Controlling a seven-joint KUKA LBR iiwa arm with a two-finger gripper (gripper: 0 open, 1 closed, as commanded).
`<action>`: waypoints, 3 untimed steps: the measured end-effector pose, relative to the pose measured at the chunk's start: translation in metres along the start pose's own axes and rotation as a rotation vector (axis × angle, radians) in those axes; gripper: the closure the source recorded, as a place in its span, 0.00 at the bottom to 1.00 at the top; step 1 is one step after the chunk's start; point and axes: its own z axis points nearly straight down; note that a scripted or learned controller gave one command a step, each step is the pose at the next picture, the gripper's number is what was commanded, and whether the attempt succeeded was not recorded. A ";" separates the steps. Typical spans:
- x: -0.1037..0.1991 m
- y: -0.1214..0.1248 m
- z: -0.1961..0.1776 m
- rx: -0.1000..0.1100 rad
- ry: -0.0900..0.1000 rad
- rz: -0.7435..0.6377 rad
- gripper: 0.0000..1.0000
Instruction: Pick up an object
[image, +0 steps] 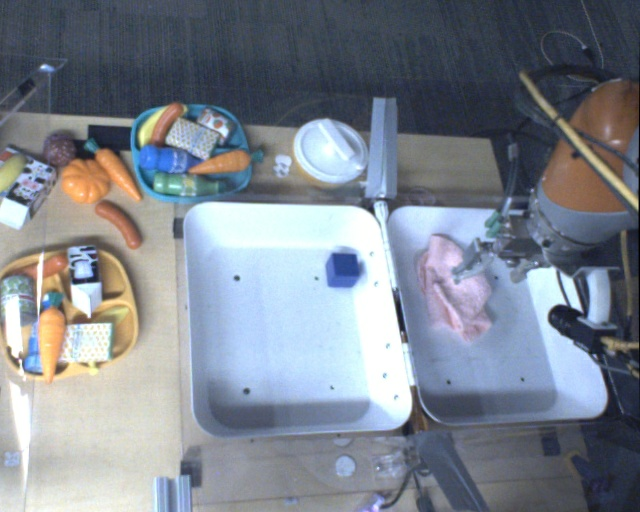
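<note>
A crumpled pink cloth (455, 288) lies in the right bin (520, 395), towards its left half. A small blue cube (343, 268) sits in the left bin (270, 390), near its upper right corner. My gripper (495, 266) hangs over the right bin at the cloth's upper right edge, open. Its left finger (468, 267) reaches over the cloth's edge. Nothing shows between the fingers. The arm's orange band (595, 150) is above it at the right.
On the bench left of the bins are a blue bowl (150, 185) and a yellow plate (120, 325) of toy food, and loose toy vegetables (100, 180). A white lidded bowl (330, 150) stands behind the bins. Cables (585, 335) hang at the right bin's right rim.
</note>
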 end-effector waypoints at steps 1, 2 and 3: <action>-0.006 0.020 0.128 -0.010 -0.003 -0.122 0.00; -0.018 -0.008 0.135 -0.024 -0.008 -0.200 0.00; -0.019 -0.006 0.123 -0.031 -0.013 -0.200 1.00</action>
